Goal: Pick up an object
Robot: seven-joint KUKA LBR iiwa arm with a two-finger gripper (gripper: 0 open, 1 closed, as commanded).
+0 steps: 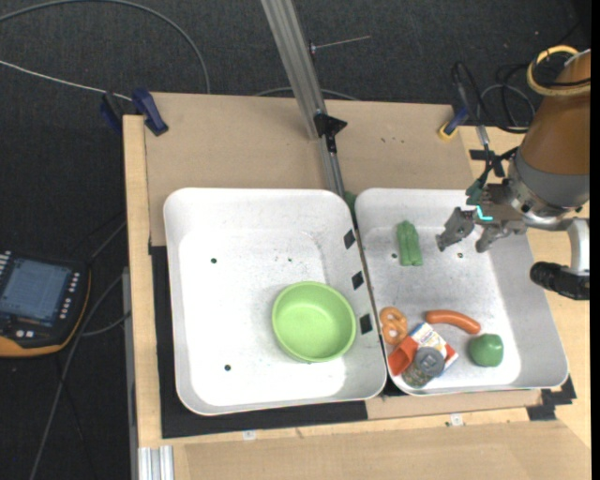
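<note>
The two bins, left [187,281] and right [525,319], look like smooth white plastic flecked with dark specks, and the green bowl [314,322] has a matt plastic look. The table [234,141] shows a matt, tan, wood-like board, while the slanted rail [295,56] at the far side looks like brushed grey metal. The end effector [472,232] looks like dull grey metal, and the sausage [454,322] has a slight gloss.

A tan surface [244,141] stands on dark carpet [66,141], cables [112,28] trailing beyond its far edge; blue clamps [150,111] grip its far corners.
</note>
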